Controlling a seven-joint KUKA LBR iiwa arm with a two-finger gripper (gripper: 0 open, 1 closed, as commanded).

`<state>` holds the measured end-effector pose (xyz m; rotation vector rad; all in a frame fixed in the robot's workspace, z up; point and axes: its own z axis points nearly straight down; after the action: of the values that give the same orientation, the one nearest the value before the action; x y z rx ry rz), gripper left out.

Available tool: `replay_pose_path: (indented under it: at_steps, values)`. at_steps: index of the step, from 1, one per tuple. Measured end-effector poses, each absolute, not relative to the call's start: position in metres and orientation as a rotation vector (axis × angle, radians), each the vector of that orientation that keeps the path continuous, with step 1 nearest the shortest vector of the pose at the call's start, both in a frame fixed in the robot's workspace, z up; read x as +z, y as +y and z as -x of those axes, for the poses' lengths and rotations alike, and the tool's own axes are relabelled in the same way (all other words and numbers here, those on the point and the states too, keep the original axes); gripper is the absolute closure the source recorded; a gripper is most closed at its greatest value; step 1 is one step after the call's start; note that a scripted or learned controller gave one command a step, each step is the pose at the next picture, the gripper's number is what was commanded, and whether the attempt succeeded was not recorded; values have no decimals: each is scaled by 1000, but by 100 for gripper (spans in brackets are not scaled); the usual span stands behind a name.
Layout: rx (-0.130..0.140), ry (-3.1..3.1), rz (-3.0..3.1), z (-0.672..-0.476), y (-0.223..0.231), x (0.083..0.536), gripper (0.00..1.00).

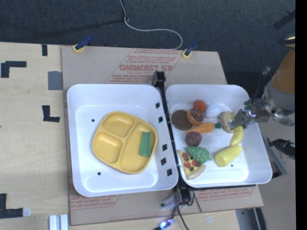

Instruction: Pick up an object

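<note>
The right bin [249, 174] holds several toy foods: a brown cookie [181, 120], an orange carrot [205, 127], a dark red berry [194, 138], a green leafy piece [198, 154], a pizza slice [190, 165], a yellow pear-like piece [228, 155], a banana [236, 135] and a red tomato [199, 105]. My gripper [237, 120] reaches in from the right, low over the bin's right side, just above the banana's upper end and beside a pale round piece [224, 116]. Nothing shows between its tips.
The left bin [79, 128] bears a yellow divided plate [115, 143] with a green block [145, 143] in its right compartment. Both bins sit on a cardboard sheet [139, 66]. A white cable [144, 28] trails behind the bins.
</note>
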<state>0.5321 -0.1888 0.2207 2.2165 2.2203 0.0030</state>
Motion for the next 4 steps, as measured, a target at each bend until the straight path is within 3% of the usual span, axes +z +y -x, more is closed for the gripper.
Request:
replay_pose_path:
  at_steps: [1,4]
  values:
    - [0,2223,-2220,-532,-188,224,100]
    - [-1,2231,-2216,-544,-16,215,100]
